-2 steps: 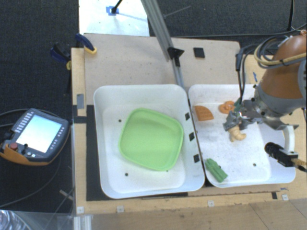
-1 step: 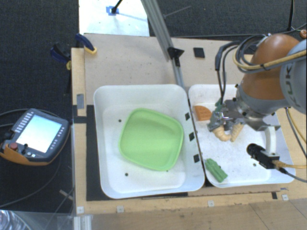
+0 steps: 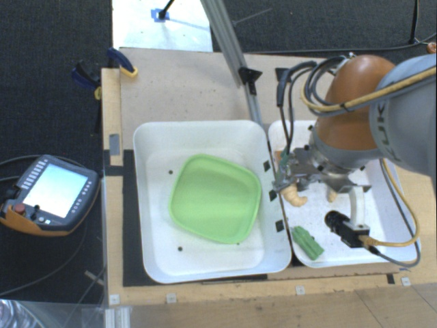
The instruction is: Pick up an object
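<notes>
Arm (image 3: 382, 101) cut off by the right picture edge, and its orange wrist covers most of the right bin's (image 3: 300, 262) far half. Gripper (image 3: 295, 176) sits under the wrist near the right bin's left wall, too cluttered by cables to read. Tan object (image 3: 295, 197) just below it is partly hidden, shape unclear; a second tan bit (image 3: 332, 196) peeks out beside the wrist, too small to identify.

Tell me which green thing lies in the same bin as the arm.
The small green block, near the front edge of the right bin where the arm works. The other green thing, the large plate, lies in the left bin.
</notes>
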You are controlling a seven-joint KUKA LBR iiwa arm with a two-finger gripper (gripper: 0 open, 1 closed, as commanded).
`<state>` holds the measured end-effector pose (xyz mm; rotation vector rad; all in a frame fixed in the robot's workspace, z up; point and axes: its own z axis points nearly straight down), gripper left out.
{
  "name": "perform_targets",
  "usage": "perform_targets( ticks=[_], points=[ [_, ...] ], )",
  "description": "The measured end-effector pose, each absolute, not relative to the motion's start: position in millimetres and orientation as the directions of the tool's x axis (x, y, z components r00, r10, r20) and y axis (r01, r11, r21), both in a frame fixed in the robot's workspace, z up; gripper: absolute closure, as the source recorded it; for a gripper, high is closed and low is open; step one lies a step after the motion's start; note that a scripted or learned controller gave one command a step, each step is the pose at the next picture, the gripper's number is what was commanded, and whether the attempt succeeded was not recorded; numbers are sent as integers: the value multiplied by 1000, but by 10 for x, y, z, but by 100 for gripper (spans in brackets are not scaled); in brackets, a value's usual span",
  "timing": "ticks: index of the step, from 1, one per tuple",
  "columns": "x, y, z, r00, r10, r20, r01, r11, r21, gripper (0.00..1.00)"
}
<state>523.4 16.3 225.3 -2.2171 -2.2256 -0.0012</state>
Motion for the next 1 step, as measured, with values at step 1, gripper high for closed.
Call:
perform_targets(
  ticks=[1],
  points=[
    [5091,749,2218,-5,1000,1,1000,5,0,100]
  ],
)
